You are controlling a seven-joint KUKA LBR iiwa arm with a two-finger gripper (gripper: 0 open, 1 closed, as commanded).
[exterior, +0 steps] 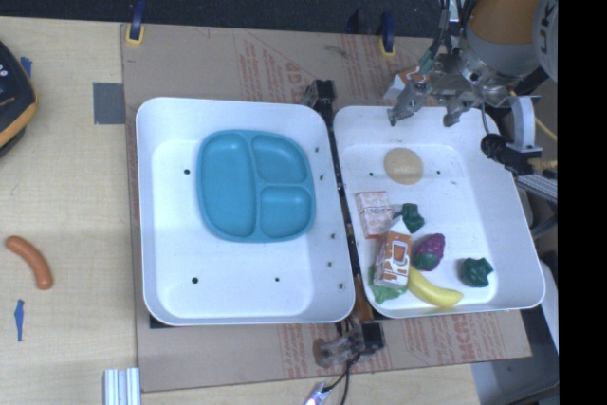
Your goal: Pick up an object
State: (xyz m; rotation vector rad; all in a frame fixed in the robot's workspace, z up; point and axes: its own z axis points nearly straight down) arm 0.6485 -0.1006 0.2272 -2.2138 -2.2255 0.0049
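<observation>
Since any item counts, nearest candidate noted: tan round cookie-like disc [403, 165] lying flat at far end of right bin [503, 204], apart from the clutter nearer the camera (banana [434, 290], purple grapes [430, 249], snack packets [374, 211]). Judged light, stiff, low-profile; best pinched across its rim from above. Gripper [429, 108] hovering over bin's far rim, fingers spread, holding nothing. Wrist tilted, arm entering from right.

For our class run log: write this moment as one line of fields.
phase: approach | gripper: open, holding nothing, above right bin's far edge | nearest item: tan disc | left bin: blue plate
</observation>
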